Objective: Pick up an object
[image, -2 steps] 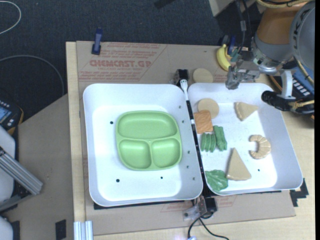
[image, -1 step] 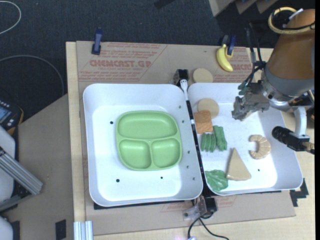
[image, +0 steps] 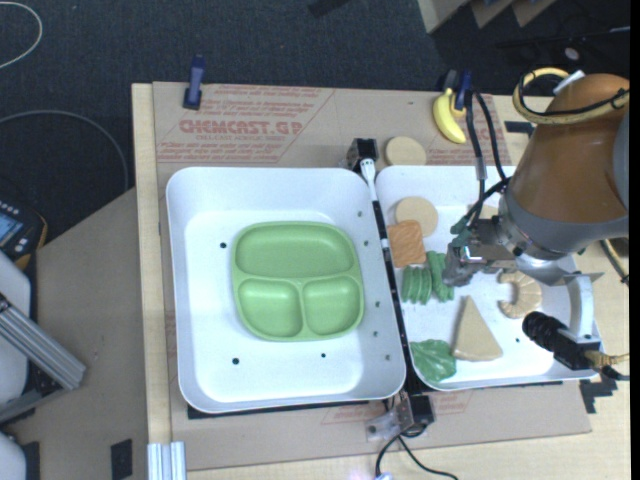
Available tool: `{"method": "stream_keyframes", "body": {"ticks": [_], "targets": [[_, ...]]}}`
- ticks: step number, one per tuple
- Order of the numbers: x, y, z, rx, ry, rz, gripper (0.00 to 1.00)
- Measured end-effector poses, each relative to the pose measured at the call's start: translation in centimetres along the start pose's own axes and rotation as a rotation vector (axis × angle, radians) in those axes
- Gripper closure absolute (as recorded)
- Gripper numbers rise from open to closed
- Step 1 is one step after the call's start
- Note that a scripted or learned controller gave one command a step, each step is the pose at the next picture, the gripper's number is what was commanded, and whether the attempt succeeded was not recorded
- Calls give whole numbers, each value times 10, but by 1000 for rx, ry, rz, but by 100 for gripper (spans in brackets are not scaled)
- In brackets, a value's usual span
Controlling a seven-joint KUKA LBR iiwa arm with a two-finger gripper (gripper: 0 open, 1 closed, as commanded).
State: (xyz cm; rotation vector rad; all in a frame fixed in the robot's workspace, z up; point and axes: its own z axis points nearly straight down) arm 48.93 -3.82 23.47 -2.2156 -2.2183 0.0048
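2 bins are sitting side by side in front of you, and the loose objects you could pick are all lying in the right bin (image: 560,376). Nearest the gripper (image: 462,264) is the green ridged piece (image: 424,278), which is lying just to its left and touching or nearly touching its tip. You are seeing the gripper hanging low over the middle of that bin, but you cannot tell from this slant whether it is gripping anything.

Left of the green piece, an orange-brown block (image: 406,243) is lying against the bin's left wall, with a round tan disc (image: 417,212) just above it. Below the gripper, a tan wedge (image: 475,333) is resting near the front rim, and a dark green leafy piece (image: 434,357) is sitting beside it in the front left corner. A pale curved piece (image: 520,293) is showing under the arm (image: 575,168), partly hidden by it.

The left bin (image: 195,298) is holding 1 green divided tray (image: 297,278) with 3 compartments. Beyond the bins, on the brown board (image: 250,123), another tan disc (image: 405,151) and a yellow piece (image: 450,116) are lying well apart from the gripper.
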Motion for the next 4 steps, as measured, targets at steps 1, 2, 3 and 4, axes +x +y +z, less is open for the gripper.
{"method": "stream_keyframes", "body": {"ticks": [1,2,3,4], "targets": [[125,-11,4,-4,0,-7,100],[120,-10,-166,-21,0,-2,100],[120,-10,-168,-10,-3,0,100],[121,-10,-179,-12,-3,-1,100]]}}
